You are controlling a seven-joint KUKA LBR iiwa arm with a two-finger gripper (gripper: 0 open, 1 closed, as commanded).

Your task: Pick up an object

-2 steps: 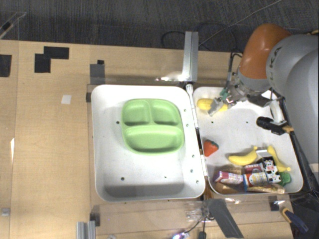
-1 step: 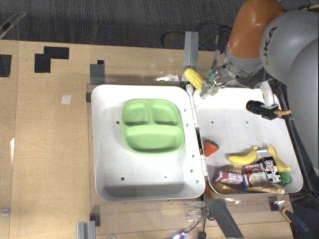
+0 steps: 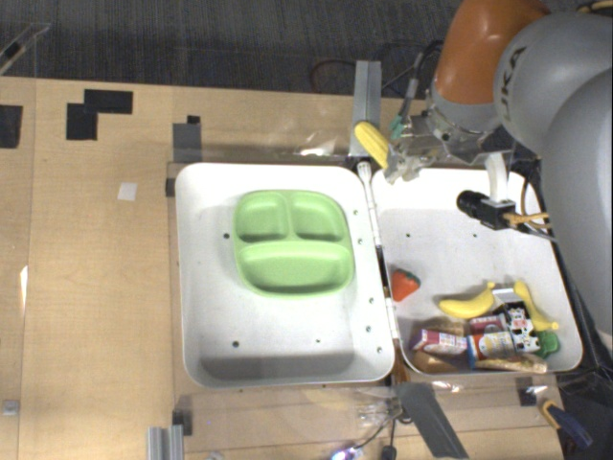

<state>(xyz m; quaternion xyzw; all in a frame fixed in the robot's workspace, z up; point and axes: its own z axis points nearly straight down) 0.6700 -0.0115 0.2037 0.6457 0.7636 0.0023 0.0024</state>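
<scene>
While two white bins sit side by side on the counter [image 3: 86, 286], the left bin [image 3: 206, 353] has one green tray [image 3: 290, 241]; the right bin [image 3: 450, 242] has one strawberry [image 3: 405, 284], one banana [image 3: 469, 304] and a few packets [image 3: 479, 341]. The arm [image 3: 536, 75] reaches in from the upper right, its fingers [image 3: 395, 151] grasping a yellow corn cob [image 3: 371, 142] above the bins' upper edge.

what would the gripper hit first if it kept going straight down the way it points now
Probably the right bin's far-left rim beside the divider, judging by the gripper with the yellow corn-like item at its tip; depth is unclear.
</scene>
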